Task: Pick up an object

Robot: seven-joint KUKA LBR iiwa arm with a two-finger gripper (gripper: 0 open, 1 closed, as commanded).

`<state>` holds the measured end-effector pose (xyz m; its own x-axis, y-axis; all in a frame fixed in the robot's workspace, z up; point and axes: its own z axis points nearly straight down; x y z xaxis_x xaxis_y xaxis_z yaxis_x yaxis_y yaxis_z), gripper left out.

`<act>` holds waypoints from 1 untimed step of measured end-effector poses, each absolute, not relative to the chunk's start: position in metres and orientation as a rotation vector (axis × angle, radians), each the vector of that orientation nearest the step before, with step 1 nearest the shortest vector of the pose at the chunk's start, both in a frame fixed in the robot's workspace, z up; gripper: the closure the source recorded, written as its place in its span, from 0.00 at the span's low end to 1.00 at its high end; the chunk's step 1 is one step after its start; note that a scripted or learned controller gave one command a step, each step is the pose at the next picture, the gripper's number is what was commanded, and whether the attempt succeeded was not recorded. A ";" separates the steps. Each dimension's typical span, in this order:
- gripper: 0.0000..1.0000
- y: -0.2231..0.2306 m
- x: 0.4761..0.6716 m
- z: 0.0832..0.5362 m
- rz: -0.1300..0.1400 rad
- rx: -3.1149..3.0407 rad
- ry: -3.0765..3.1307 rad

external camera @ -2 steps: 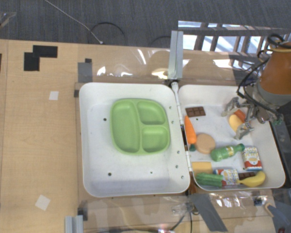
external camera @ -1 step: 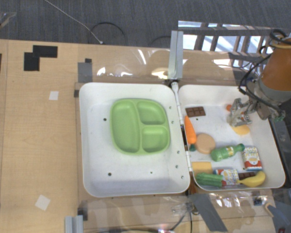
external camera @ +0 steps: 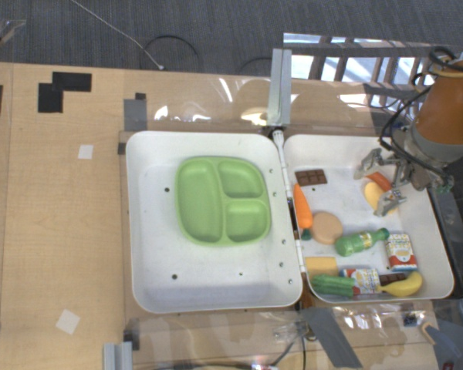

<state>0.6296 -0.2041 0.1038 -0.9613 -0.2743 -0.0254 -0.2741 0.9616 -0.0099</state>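
Over the right bin (external camera: 440, 245), the arm's end effector (external camera: 384, 177) hangs spread open, holding nothing.

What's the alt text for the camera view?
A gripper hangs with open fingers over the right bin, above a pale yellow item; nothing is between the fingers. That bin also holds a carrot, a green bottle and a banana. The left bin holds a green tray.
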 end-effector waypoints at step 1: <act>0.00 -0.205 0.637 0.089 -0.003 -0.260 3.118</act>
